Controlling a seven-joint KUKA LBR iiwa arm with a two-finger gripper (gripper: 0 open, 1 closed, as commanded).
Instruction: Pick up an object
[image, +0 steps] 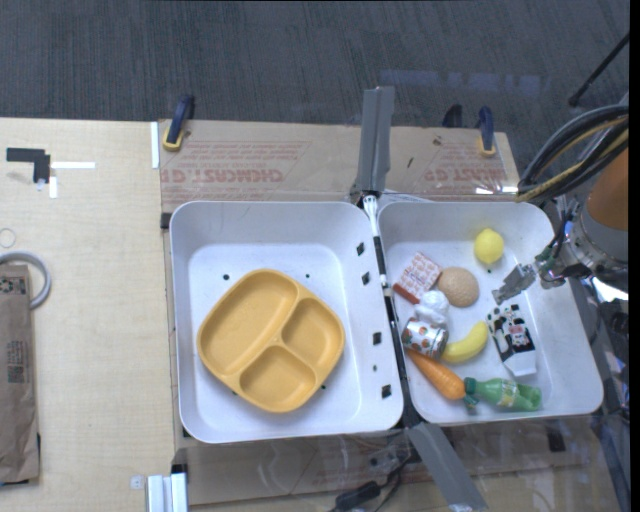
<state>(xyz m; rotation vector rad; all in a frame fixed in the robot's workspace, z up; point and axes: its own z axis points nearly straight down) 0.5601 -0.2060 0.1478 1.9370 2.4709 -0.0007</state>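
Reaching in from the right, the grey arm holds its end effector (512, 284) over the right bin (570, 400), just above the black-and-white carton (511, 333); its two fingers stand apart with nothing between them. Below it the bin is crowded: a lemon (488, 246) near the back, a brown round object (458, 287) beside a red-and-white packet (419, 270), a crumpled white wrapper (432, 305) over a small can (424, 338), a banana (466, 343), a carrot (437, 374) and a green bottle (505, 394) lying on its side at the front. A yellow divided plate (271, 339) sits alone in the left bin (200, 240). Both bins rest side by side on the counter (80, 300).
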